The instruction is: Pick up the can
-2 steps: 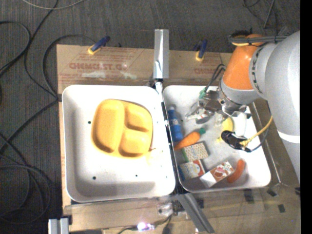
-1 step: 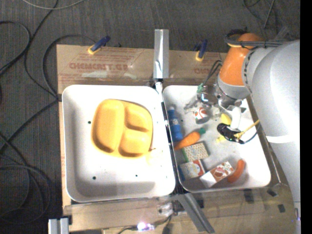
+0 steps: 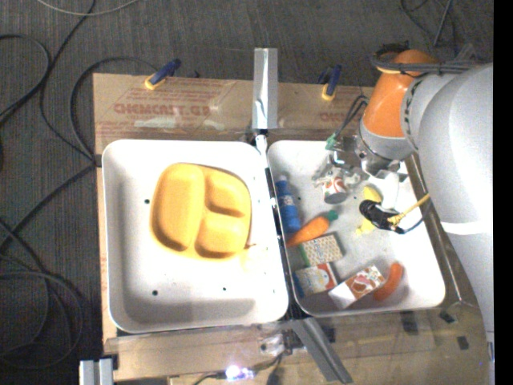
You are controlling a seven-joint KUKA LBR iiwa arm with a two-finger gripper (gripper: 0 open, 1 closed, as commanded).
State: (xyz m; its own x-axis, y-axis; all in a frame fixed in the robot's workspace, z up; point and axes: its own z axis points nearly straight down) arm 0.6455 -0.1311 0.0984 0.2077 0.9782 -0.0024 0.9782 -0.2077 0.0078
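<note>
The grey arm (image 3: pixel 461 167) with its orange band enters from the right and bends over the right bin (image 3: pixel 429 291). The left bin (image 3: pixel 128 295) holds a yellow sectioned tray (image 3: pixel 202 209). Near the right bin's upper end the gripper (image 3: pixel 343 167) hangs directly above the can (image 3: pixel 335 186), a small red-and-white one lying tilted; whether its fingers are spread or pressed together cannot be told, and nothing shows the can caught between them. Below the can lie a carrot (image 3: pixel 313 229), a blue bottle (image 3: pixel 285 207) along the left wall, a patterned box (image 3: pixel 322 250), and a red-and-white carton (image 3: pixel 362 283).
</note>
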